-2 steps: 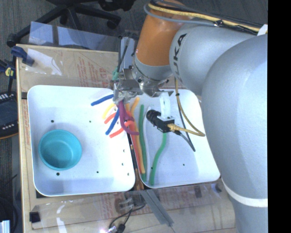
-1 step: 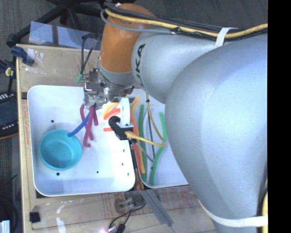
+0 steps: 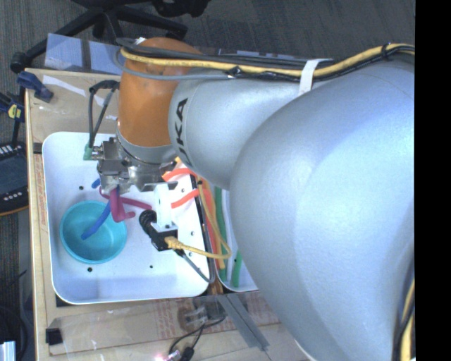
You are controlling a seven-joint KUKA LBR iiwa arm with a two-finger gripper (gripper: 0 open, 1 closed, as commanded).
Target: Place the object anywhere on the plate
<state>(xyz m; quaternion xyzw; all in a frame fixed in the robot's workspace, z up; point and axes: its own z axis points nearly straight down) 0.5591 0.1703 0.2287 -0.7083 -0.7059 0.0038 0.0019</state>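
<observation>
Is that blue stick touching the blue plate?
Touching. The camera view shows the blue stick lying across the plate's rim and into its hollow.

**Bench and floor around the cell**

Wooden bench top (image 3: 106,331), pale, scuffed, lit brightly from above. Dark grey carpet floor (image 3: 296,25) beyond it at top. Black chair base legs (image 3: 106,21) stand on the carpet, top left.

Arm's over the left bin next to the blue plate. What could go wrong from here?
1. The pink object sits at the blue plate's rim, below the gripper; it could land on the bin floor.
2. Loose cables hang near the bin wall and might snag.
</observation>
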